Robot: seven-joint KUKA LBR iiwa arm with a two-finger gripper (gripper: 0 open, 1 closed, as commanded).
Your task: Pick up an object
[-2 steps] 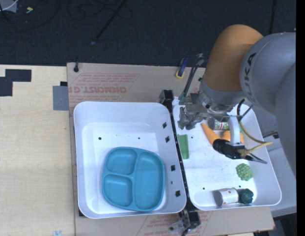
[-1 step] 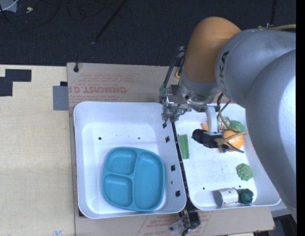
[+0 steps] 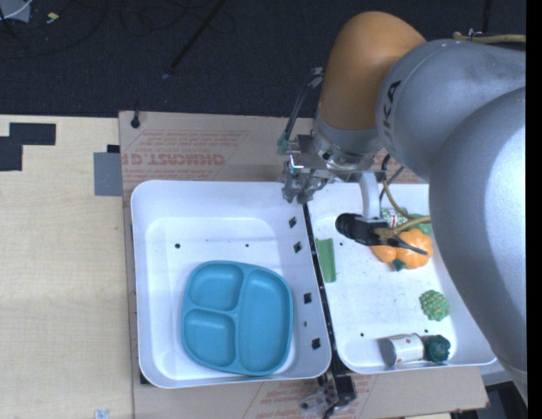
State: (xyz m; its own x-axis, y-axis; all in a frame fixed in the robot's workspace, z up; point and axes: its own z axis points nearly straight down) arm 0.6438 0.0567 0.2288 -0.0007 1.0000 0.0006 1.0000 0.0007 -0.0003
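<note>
- While I watch, my end effector (image 3: 298, 184) hangs over the bins' far dividing edge; I cannot tell its grip state.
- Blue divided plate (image 3: 237, 318) lies in left bin (image 3: 153, 234).

One fixed camera hangs above the counter (image 3: 52, 260) and looks down at a slant, taking in both white bins: the left bin (image 3: 157, 225) and the right bin (image 3: 375, 321). The grey arm (image 3: 463, 112) looms large, entering from the right.
</note>
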